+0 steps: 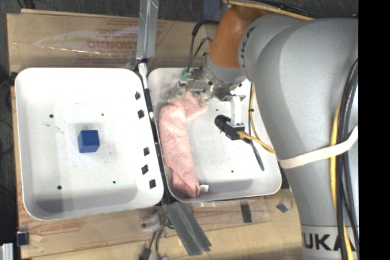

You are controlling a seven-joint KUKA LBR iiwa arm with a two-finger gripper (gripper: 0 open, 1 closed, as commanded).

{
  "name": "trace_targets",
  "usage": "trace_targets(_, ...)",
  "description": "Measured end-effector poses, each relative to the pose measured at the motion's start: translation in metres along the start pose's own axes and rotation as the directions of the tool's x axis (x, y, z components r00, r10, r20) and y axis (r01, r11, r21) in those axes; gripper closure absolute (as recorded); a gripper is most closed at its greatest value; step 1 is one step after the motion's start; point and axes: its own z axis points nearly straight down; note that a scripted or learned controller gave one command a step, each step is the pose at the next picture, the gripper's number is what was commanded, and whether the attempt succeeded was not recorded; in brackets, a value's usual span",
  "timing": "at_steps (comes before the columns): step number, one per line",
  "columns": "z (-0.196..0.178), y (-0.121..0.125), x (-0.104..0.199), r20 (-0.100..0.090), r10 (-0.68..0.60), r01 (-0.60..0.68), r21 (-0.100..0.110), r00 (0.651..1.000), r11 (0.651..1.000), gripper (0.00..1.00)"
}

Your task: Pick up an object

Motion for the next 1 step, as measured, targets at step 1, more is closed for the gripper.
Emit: trace_targets(1,0.0000,0.0000,0.0000,0.000,0.000,0.000,0.000,1.000,1.000,0.00)
